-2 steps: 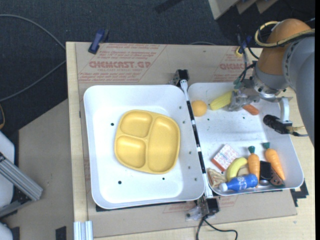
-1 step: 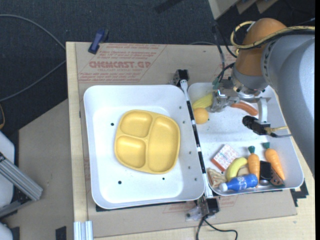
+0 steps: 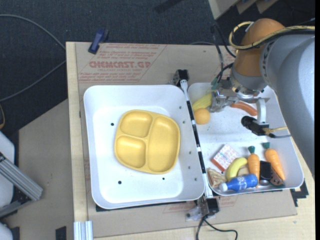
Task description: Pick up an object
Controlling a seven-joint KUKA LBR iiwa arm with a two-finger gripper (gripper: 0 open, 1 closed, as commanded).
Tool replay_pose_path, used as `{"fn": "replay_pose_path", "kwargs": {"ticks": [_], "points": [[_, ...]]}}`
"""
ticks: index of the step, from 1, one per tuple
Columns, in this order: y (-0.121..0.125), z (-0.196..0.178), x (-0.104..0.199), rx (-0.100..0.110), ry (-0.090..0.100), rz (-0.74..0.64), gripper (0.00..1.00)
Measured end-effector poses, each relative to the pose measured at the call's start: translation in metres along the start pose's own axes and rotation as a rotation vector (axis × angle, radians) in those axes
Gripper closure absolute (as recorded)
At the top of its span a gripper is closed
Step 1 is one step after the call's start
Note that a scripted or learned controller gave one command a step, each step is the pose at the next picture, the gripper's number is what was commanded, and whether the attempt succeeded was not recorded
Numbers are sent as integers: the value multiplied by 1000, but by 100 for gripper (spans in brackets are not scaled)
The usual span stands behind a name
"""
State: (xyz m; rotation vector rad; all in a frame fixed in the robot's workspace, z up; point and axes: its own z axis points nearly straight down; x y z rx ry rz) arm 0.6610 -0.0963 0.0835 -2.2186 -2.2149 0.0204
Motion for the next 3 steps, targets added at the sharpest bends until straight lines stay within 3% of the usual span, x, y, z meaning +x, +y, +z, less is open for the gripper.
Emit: {"fn": "replay_pose_path", "kwargs": {"ticks": [2, 3], "points": [[-51, 0, -8, -12, 5, -1, 100], [-50, -11, -7, -14, 5, 0, 100]]}}
